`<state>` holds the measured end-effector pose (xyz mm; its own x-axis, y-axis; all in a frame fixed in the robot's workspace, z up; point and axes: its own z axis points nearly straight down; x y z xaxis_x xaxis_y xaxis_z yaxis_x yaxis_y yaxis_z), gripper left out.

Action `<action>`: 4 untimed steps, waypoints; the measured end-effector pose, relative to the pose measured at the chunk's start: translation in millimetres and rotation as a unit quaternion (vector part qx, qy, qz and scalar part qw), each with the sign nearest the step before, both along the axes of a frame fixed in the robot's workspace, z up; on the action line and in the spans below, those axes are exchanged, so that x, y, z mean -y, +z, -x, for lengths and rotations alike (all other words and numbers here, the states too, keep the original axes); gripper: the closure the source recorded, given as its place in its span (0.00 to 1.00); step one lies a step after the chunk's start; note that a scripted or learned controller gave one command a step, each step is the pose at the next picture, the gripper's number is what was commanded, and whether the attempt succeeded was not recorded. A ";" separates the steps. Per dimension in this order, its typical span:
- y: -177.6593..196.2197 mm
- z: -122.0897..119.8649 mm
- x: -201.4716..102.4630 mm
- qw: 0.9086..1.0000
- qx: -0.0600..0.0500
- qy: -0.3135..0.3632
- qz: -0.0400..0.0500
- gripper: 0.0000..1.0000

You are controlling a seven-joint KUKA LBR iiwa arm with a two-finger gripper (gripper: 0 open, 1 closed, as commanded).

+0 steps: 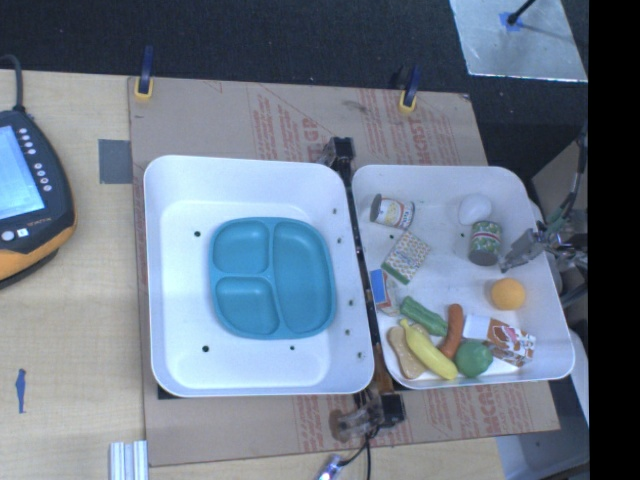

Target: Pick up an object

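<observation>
The gripper [522, 251], whose grip I can't make out, sits at the right bin's [440, 177] right edge beside the small can [485, 241], probably light, stiff and slippery—best pinched across its sides.

Two bins side by side on the surface, things gathered in the right one.

The left bin [170, 268] holds a sectioned plate [272, 276] at its middle. In the right bin [440, 180], a small jar [392, 211], a ball [474, 208] and a can [485, 242] lie toward the back; a round fruit [508, 293] sits by the right wall; a banana [430, 353], a carrot [453, 330] and a carton [510, 342] crowd the front. A handheld pendant [28, 196] rests at the surface's left edge.
</observation>
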<state>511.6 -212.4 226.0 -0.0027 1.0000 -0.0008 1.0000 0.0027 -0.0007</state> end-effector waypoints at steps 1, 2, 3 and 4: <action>-135.2 -43.5 -1.3 1.000 -0.002 0.002 0.000 0.00; -133.9 -134.3 -0.7 1.000 -0.001 0.000 -0.001 0.00; -134.2 -98.1 -0.6 1.000 -0.002 0.001 0.000 0.00; -99.3 -35.0 -0.2 1.000 -0.001 0.001 0.000 0.00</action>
<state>546.5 -212.2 126.7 -0.0044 1.0000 -0.0004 1.0000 0.0044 -0.0036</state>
